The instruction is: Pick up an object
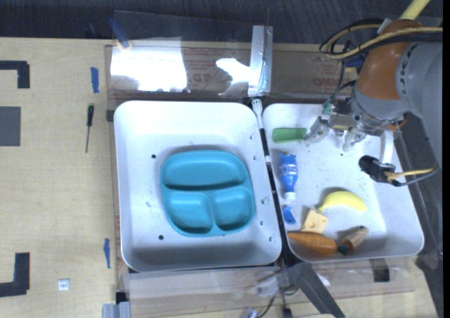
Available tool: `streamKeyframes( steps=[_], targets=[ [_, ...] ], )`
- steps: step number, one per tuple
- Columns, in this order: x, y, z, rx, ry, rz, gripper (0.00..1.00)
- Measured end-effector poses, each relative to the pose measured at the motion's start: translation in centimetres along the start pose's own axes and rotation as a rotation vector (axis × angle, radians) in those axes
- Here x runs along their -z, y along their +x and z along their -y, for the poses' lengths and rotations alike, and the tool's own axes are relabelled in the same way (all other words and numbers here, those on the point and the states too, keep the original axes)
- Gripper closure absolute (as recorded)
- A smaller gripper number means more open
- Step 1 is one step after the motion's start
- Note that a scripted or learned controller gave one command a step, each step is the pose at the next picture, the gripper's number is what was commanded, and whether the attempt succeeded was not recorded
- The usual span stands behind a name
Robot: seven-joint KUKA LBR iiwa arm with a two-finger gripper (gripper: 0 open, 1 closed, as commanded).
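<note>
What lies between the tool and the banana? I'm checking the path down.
Camera view: bare white bin floor between the tool and the banana.

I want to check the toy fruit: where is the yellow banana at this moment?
In the camera view, the banana lies in the right bin, toward its near side, just above the carrot and right of the cheese wedge.

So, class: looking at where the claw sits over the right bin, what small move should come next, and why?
Probably a short shift toward the small green cylinder, then a descent. The claw sits at the far end of the right white bin, with that cylinder the nearest object, lying apart from the blue tube and the yellow banana-shaped toy.
</note>
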State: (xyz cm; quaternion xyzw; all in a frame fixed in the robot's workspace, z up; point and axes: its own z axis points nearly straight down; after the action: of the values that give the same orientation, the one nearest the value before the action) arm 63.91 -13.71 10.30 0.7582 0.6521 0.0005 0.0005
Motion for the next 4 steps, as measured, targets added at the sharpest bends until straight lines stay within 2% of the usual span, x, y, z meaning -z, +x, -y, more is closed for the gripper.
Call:
streamKeyframes(
  steps=[1,2,3,4],
  targets=[
    [-1.2,-0.5,3.6,-0.078,0.004,0.0,0.0],
    [-1.5,-1.7,12.6,0.073,-0.002,0.0,0.0],
    [-1.5,-4.6,15.3,0.059,-0.005,0.0,0.0],
    [8.4,-6.7,11.3,-0.161,-0.003,0.001,0.0]
  ],
)
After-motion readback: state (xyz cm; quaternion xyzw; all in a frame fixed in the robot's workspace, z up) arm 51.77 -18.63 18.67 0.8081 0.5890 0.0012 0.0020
